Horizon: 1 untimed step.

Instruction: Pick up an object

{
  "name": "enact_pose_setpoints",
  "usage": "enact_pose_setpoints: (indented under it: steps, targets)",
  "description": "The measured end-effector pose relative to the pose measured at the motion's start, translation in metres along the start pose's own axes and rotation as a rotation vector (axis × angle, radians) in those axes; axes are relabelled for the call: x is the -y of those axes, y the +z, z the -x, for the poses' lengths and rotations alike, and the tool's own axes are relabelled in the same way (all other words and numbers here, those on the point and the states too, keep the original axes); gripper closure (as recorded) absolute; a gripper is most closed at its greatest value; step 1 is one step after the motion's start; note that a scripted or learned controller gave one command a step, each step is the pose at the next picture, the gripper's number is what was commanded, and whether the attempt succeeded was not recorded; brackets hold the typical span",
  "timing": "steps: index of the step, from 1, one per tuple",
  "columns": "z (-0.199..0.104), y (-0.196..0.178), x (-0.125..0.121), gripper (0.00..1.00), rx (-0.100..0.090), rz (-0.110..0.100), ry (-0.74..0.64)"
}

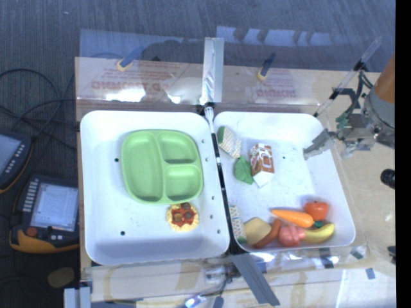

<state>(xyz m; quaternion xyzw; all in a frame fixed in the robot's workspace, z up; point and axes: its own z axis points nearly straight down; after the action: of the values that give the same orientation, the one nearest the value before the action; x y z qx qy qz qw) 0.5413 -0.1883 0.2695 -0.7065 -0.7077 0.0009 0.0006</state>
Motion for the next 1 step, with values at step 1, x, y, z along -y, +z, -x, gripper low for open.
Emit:
enact_pose_setpoints:
  steps: [1]
  targets:
    - [0.0363,-0.0237,0.0154,0.00,0.003,0.002,-0.111]
